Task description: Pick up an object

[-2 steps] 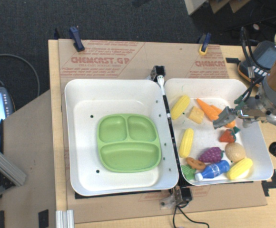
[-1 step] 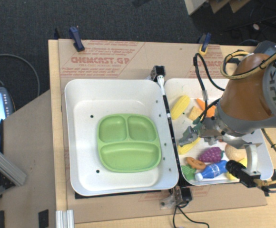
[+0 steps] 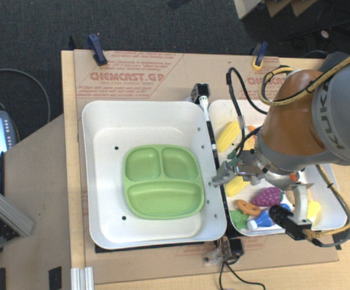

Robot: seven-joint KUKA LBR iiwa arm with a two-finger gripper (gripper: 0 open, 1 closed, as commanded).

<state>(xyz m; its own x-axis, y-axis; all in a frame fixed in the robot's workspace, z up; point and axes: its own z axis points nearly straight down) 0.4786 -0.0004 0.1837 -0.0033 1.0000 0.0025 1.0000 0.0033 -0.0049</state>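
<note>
**Reaching into the crowded right bin**

Lying packed together in the right bin point(image 3: 339, 205), the toy foods are my choices: a yellow corn cob point(image 3: 227, 136) near the far wall, a purple grape bunch point(image 3: 267, 196), an orange piece point(image 3: 248, 208) just beside it, and another yellow piece point(image 3: 237, 186) close to the divider. They sit heaped and touching, probably because they were tipped in loose, so no one item stands clear of its neighbours.

My gripper point(image 3: 230, 171) hangs low at the bin's left edge, over the yellow piece, with my orange-banded wrist point(image 3: 289, 122) covering the middle of the bin. From this angle I cannot tell whether my fingers are apart or together, and I see nothing between them.

Beyond the divider, the left bin point(image 3: 96, 180) carries a green divided plate point(image 3: 162, 182), well apart from the toys. The bin wall beside my gripper is the likeliest obstacle; black cables point(image 3: 238, 98) trail near the far rim.
</note>
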